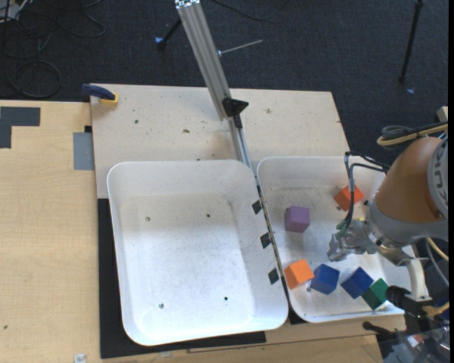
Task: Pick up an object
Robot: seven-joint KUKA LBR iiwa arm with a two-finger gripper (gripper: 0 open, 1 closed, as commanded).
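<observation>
The right bin [303,174] holds several small blocks. A purple block [296,218] lies near its middle. An orange block [299,273] sits at the near left wall, with a blue block [325,279] beside it. A second blue block [357,283] and a green block [377,293] lie toward the near right corner. Another orange block [349,197] rests by the far right, partly behind the arm. My gripper [343,246] hangs low over the bin, just above and between the two blue blocks. Nothing shows between its fingers.
The left bin [136,203] stands beside the right one, sharing a wall with black clips [263,239]. A slanted aluminium post [212,66] rises behind the bins. The arm's orange band [408,187] overhangs the right bin's far right side.
</observation>
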